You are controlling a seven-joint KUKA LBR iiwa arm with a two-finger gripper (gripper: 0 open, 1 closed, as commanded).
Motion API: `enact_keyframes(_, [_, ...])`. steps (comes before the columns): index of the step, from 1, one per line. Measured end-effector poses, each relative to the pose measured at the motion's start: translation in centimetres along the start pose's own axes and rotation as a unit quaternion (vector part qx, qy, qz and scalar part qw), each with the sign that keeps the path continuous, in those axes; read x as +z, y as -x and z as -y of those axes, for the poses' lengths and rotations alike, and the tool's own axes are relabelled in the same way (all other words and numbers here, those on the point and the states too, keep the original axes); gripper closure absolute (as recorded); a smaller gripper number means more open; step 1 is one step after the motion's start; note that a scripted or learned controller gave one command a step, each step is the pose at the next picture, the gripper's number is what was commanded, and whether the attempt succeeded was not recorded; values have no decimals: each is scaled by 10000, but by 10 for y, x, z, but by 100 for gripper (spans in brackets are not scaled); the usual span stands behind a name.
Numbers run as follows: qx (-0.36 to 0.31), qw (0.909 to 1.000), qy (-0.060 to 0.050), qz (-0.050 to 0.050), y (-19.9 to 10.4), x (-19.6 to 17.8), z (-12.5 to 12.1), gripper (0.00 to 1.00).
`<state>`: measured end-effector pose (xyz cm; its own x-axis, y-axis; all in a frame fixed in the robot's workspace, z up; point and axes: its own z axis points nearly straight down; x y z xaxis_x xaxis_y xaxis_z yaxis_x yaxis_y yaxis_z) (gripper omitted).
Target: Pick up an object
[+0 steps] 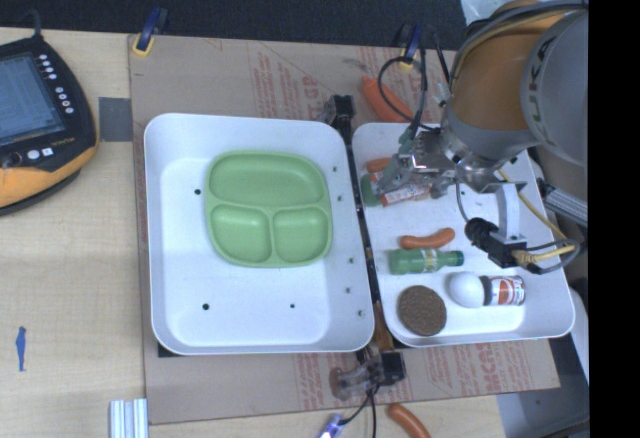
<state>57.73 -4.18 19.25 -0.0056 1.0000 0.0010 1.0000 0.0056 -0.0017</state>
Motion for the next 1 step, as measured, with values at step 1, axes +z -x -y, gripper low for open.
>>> enact_keyframes(1, [3,10000,-7,0,-58,-33,27,100])
